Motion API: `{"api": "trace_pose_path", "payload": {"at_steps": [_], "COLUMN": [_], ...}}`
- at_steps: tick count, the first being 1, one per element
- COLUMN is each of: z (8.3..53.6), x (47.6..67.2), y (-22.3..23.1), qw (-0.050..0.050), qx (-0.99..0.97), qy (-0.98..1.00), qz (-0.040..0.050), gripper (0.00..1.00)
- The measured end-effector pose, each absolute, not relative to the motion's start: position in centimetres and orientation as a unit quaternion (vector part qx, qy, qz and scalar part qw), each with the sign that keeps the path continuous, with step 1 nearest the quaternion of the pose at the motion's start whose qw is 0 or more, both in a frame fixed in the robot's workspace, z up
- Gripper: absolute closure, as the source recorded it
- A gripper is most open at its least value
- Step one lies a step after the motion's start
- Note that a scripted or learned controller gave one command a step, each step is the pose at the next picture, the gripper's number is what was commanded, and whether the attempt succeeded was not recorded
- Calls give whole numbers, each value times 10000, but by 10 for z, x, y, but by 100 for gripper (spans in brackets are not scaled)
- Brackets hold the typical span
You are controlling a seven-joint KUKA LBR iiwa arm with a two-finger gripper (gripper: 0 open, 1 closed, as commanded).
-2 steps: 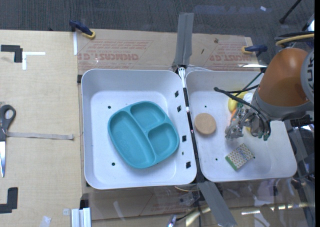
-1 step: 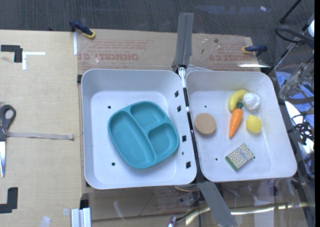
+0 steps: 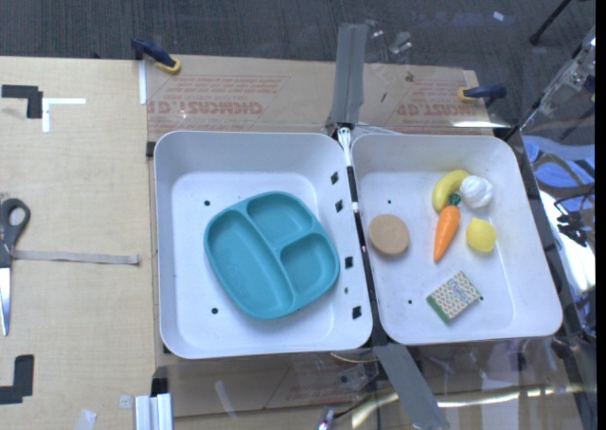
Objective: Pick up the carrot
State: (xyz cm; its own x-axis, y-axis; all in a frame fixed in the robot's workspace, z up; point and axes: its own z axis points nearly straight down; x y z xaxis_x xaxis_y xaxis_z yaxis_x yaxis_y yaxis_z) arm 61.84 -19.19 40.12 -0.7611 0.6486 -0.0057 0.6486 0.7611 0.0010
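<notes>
Orange carrot [image 3: 446,232], one item, lay in the right white bin [image 3: 530,310], upper middle, tip pointing down and slightly left, green stub at its top. It was tapered, smooth and probably a plastic toy. Neighbours were crowded close: banana [image 3: 448,188] just above, white round object [image 3: 476,191] at upper right, lemon [image 3: 481,235] just beside on the right, and a tan round biscuit-like disc [image 3: 388,235] near on the left. A green patterned packet [image 3: 454,296] lay below, apart. The left white bin [image 3: 169,314] held a teal divided plate [image 3: 272,254], likely a spare receptacle. Scissors [image 3: 8,248] rested on the counter [image 3: 76,182]. Gripper state: cannot be told. Judgement: the tight cluster left little clearance for a grasp.
</notes>
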Motion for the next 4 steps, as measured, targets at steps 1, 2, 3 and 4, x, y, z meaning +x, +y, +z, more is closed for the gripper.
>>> {"api": "trace_pose_path", "payload": {"at_steps": [1, 2, 3, 4], "z": [421, 398, 367, 420], "x": [643, 647, 654, 660], "y": [-158, -151, -114, -134], "qw": [28, 8, 2, 20], "qx": [3670, 4274, 4816, 5301], "qy": [9302, 9041, 8764, 8479], "qz": [-3, -7, -8, -3], "gripper": [100, 100, 100, 100]}}
